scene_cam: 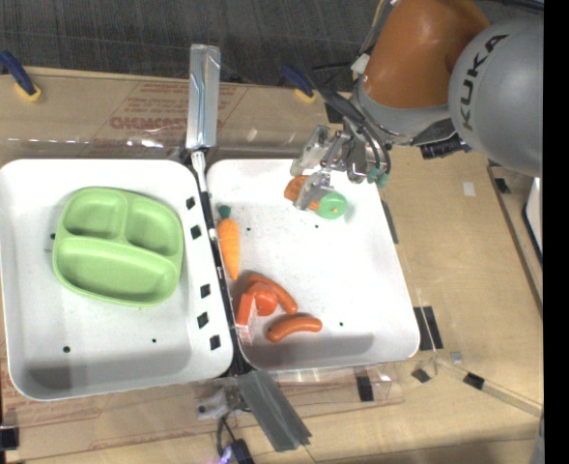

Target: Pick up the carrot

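The carrot (229, 245) lies in the right bin (381, 288), close against its left wall, pointing roughly up and down the view with its green stub toward the far end. Just below it sit a red-orange toy piece (261, 301) and a small sausage (294, 326), near the bin's front left corner. The pincer (315, 189) hangs over the far part of the same bin, well apart from the carrot, next to a small orange thing (294, 190) and a green round thing (332, 206); whether its fingers are spread or pressed together, I cannot tell, and nothing is clearly between them. The left bin (23, 327) holds a green divided plate (120, 245). Both bins rest on the desk (468, 259).
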